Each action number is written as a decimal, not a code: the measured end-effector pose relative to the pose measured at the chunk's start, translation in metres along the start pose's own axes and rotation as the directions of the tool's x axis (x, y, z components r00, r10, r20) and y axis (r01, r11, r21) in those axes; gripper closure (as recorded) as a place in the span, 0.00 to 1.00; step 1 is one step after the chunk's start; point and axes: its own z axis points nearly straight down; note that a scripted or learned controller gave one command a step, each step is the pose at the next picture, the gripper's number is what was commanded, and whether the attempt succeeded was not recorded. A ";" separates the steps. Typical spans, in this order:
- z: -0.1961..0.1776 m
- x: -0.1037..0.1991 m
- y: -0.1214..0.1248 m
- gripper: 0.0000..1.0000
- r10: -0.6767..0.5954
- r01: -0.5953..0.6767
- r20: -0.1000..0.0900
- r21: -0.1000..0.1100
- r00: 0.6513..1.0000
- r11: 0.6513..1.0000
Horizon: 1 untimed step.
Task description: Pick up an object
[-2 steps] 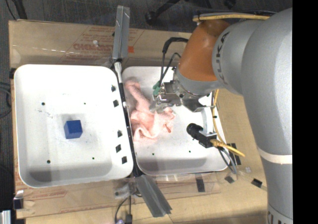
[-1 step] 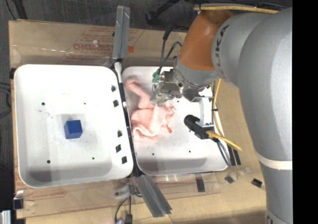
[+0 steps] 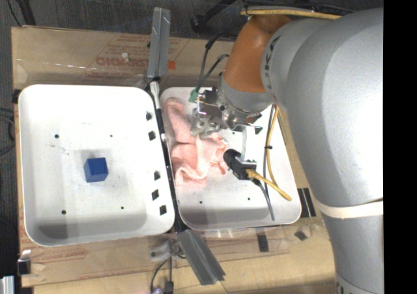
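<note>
Two shallow white bins sit side by side on the tabletop (image 3: 78, 58), which has a brown surface. The left bin (image 3: 85, 123) contains one blue cube (image 3: 96, 169). It rests flat on the bin floor in the near-left part, well apart from every wall and from the robot. The right bin (image 3: 221, 203) contains a pink cloth (image 3: 192, 152), crumpled and bunched against the wall shared with the left bin. The cloth runs from the far corner of that bin to about the middle of its floor. The grey arm (image 3: 339, 90) enters from the right, with its orange band (image 3: 251, 48) above the far edge of the right bin, and it covers much of that bin's right side. The hand (image 3: 204, 122) is lowered inside the right bin, directly over the upper middle of the pink cloth and at or very near its surface. Folds of cloth lie on both sides of the hand. From this angle it cannot be told whether the hand is released or clenched. A grasp on the cloth cannot be confirmed, as the contact area is hidden by the wrist and the fabric.
</note>
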 end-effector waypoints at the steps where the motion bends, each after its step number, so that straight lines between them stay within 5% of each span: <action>1: -0.015 0.020 0.035 1.00 -0.183 0.183 0.000 -0.004 0.983 0.983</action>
